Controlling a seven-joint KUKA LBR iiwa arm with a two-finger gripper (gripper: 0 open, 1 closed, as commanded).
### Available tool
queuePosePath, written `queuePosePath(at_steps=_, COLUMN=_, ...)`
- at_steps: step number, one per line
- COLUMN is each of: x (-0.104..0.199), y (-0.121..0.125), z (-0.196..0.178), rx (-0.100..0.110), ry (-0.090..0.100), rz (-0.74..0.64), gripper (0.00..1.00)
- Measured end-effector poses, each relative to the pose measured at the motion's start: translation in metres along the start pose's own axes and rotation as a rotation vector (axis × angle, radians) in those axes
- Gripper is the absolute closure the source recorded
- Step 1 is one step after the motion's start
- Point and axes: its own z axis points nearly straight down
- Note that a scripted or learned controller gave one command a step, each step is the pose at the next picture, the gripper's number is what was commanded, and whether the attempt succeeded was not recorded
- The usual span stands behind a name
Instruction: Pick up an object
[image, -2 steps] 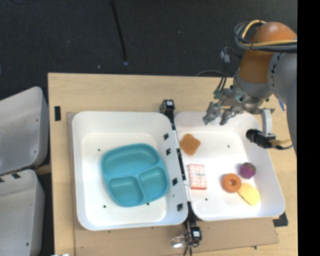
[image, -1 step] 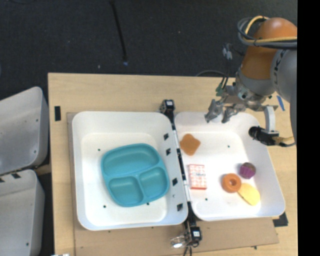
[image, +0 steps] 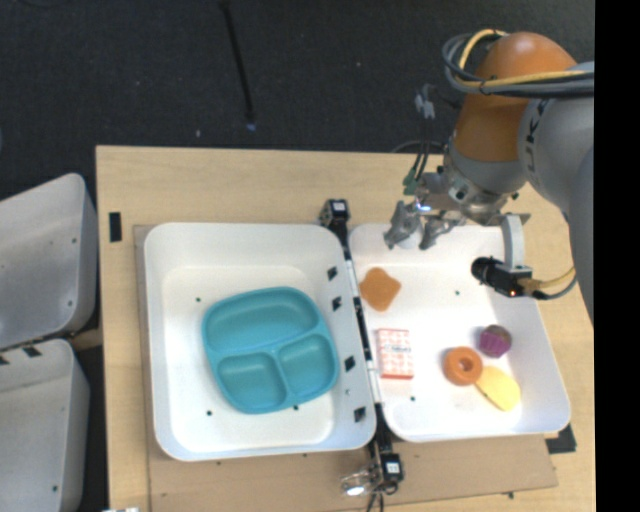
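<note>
My gripper (image: 416, 229) hangs over the far left corner of the right bin (image: 440, 425), open, with nothing between its two grey fingers (image: 400, 224). Just below it in the view lies an orange-brown lump (image: 380, 288), a short way from the fingertips. A red-and-white card (image: 394, 353) lies near the bin's left wall. Toward the near right sit an orange ring (image: 462, 366), a purple ball-like piece (image: 494, 341) and a yellow piece (image: 499, 387), close together.
The left bin (image: 170, 420) holds a teal divided plate (image: 270, 348). A ridge with black clips (image: 352, 300) separates the two bins. The arm's orange band (image: 500, 110) and grey body stand over the bench's far right.
</note>
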Motion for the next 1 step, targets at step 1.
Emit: queuePosePath(at_steps=1, x=0.0448, y=-0.0164, z=0.0064, rx=0.002, ry=-0.001, rz=0.0, gripper=1.0)
